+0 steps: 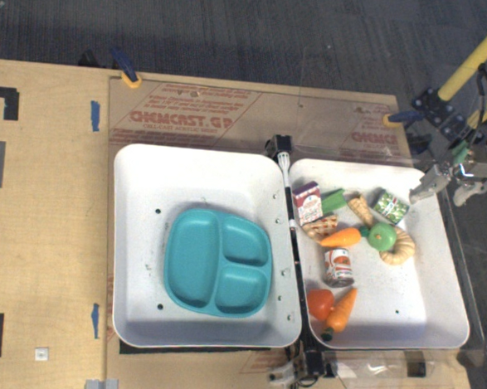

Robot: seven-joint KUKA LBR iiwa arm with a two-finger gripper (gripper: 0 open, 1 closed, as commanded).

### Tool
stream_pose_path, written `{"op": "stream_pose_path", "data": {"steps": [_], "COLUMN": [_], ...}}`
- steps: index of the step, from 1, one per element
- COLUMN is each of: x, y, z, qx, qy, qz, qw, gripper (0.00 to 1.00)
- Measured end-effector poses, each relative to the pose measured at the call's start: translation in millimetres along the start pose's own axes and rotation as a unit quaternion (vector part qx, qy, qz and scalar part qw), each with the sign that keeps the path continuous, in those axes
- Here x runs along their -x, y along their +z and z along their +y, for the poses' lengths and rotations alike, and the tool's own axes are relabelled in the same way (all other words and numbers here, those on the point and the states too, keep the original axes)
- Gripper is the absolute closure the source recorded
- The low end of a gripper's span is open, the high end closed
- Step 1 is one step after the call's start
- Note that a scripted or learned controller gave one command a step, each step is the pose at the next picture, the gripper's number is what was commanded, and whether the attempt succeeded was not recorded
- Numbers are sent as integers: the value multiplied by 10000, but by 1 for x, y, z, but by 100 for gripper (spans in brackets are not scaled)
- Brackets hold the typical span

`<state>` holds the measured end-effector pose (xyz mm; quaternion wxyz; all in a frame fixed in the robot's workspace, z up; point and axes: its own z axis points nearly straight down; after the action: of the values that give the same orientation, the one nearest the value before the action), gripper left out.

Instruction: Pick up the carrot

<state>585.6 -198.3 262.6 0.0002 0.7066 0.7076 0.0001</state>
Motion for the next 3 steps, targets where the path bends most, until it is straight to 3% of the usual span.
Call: {"op": "stream_pose_path", "data": {"steps": [1,2,3], "x": [-71,-93,-103], "y": [151,174,175], "z": [-32,2,56], "qx": [-43,30,-6], "qy": [213,1566,1543], "qz": [16,-9,-12], "qw": [9998,9877,9880], "gripper": [0,0,0]}}
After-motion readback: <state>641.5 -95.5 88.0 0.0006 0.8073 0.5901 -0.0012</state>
